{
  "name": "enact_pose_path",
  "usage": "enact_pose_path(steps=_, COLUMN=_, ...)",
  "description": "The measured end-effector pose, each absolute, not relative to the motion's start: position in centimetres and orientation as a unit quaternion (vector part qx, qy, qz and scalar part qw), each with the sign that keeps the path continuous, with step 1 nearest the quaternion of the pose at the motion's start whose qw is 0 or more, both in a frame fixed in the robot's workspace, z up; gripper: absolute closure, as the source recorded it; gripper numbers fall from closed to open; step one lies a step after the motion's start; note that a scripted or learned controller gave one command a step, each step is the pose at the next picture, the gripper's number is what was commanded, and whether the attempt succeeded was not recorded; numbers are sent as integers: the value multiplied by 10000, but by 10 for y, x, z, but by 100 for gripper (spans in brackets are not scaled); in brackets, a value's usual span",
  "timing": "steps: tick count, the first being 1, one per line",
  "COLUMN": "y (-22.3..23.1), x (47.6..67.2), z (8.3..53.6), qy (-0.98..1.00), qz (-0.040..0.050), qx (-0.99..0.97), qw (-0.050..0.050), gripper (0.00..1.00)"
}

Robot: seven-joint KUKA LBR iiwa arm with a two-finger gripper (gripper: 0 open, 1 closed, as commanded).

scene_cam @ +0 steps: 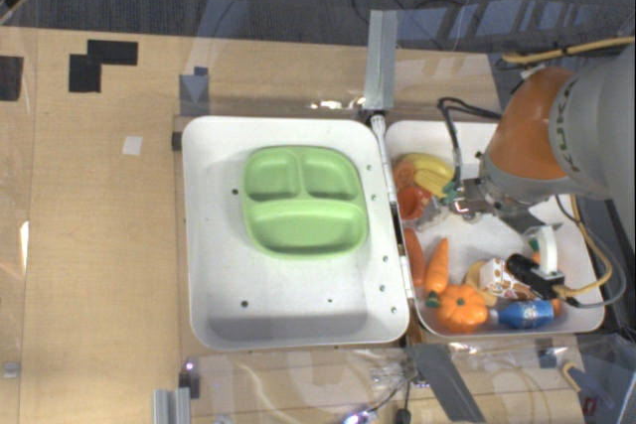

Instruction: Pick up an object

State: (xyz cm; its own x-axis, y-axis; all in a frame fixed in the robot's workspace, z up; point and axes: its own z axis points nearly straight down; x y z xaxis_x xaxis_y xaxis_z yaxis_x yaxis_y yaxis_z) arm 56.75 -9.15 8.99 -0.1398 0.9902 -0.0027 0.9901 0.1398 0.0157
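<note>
Gripper [465, 201] hung low in right bin [586, 318]; could not tell its opening or whether it held anything. Yellow toy [427, 172] and red-orange piece [409, 199] lay just beside it toward the divider; carrot [436, 265] and pumpkin [462, 308] farther off. Risk, judged: items crowded together, so a closing grasp might catch two or slip off.

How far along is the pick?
Done: the arm has reached over the right bin; the gripper sits low by the yellow toy and red toy. In hand: nothing visibly lifted. The carrot, pumpkin and blue bottle lie in that bin. Left: grasp and lift. The green divided plate lies in the left bin.
</note>
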Motion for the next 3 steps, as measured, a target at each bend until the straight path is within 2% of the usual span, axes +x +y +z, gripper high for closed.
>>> enact_pose_path(steps=1, y=-93, x=628, z=87, qy=7047, qz=-13, qx=7095, qw=-20, gripper=0)
enact_pose_path(steps=2, y=-92, x=631, z=101, qy=7079, qz=8, qx=7063, qw=5, gripper=100)
enact_pose_path(steps=3, y=-99, x=629, z=100, qy=7054, qz=-31, qx=7088, qw=14, gripper=0)
